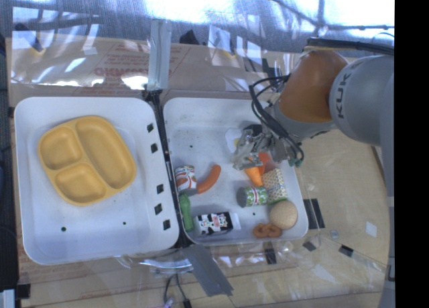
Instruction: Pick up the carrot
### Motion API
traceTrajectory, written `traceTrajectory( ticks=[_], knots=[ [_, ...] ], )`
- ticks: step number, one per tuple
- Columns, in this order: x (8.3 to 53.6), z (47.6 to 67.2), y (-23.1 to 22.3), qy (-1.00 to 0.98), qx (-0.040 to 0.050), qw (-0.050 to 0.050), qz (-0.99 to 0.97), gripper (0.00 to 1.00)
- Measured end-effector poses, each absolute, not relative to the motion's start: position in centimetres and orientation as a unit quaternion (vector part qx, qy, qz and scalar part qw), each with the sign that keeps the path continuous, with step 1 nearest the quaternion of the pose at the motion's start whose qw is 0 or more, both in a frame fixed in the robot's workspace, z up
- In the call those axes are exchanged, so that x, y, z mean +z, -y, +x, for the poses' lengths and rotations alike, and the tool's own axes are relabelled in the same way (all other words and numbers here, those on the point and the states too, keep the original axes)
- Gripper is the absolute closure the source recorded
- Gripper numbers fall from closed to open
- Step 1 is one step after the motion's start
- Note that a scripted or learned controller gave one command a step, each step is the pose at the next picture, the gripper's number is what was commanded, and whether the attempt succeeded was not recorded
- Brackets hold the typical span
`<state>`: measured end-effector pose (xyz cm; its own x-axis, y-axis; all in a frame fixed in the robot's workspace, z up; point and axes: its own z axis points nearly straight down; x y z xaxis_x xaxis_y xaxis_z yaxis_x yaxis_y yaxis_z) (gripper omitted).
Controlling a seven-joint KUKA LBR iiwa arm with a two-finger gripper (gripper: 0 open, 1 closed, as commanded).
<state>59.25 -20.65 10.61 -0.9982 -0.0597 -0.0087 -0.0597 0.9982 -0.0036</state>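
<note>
Left bin (pixel 40 233): a yellow three-compartment plate (pixel 86 159) lies in its upper half. Right bin (pixel 201 109): along its left wall stand a small can (pixel 186 179) and a green item (pixel 185 211); a sausage (pixel 208 178) lies beside the can, a black-and-white carton (pixel 213 222) at the front. Farther right: a green can (pixel 253 197), a pretzel (pixel 267 230), a bun (pixel 283 215), a wafer (pixel 274 180). The carrot (pixel 255 175) lies in the right half, directly beneath the gripper (pixel 249 154); whether the gripper is apart or clamped cannot be told.
</note>
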Motion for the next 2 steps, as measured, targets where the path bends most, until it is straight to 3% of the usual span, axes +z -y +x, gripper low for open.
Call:
traceTrajectory(
  ticks=[1, 2],
  knots=[
    [10.6, 59.3, 20.6, -1.000, -0.0016, 0.004, -0.030, 0.00],
    [11.7, 59.5, 20.4, -0.999, -0.0022, 0.006, -0.034, 1.00]
  ],
)
